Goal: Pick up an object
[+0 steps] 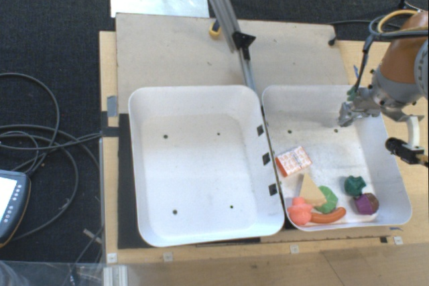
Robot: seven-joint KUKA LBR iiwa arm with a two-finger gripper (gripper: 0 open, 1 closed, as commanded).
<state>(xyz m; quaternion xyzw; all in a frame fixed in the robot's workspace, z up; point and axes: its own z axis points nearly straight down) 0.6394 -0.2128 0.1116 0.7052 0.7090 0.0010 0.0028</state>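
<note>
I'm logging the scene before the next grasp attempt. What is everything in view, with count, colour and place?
bins: two, white, side by side on the bench
carton: one, orange and white, middle of right bin
wedge: one, tan, right bin's near end
green pieces: two, beside the wedge and further right
orange items: two, near edge
purple item: one, near right corner
tablet: one, dark, floor at left
gripper: one, grey, over right bin's far end

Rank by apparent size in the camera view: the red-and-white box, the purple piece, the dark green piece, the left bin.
1. left bin
2. red-and-white box
3. purple piece and dark green piece: these look alike in size, so no ranking between them.
</note>
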